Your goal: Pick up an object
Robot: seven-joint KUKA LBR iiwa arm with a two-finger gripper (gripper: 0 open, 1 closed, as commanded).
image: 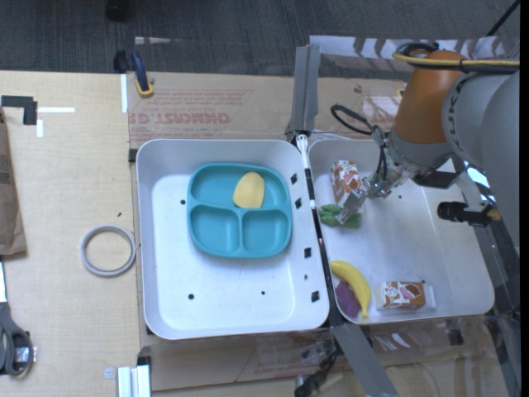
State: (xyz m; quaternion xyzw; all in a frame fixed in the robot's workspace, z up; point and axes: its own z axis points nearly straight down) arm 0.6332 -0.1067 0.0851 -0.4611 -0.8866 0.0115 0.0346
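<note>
In the right bin (430,246) my gripper (354,203) hangs low at the far left side. It sits just right of a red and white snack packet (343,177) and right above a small green object (334,215), which it partly covers. Whether it touches the green object is unclear. A yellow banana (354,281) lies at the near left of this bin, beside a purple object (347,298). A small brown and white carton (405,295) rests at the bin's near edge.
The left bin (165,288) holds a teal divided plate (240,230) with a yellow rounded object (249,190) in its far compartment. A grey tape ring (108,250) lies on the bench to the left. The arm's orange band (426,98) stands over the right bin's far side.
</note>
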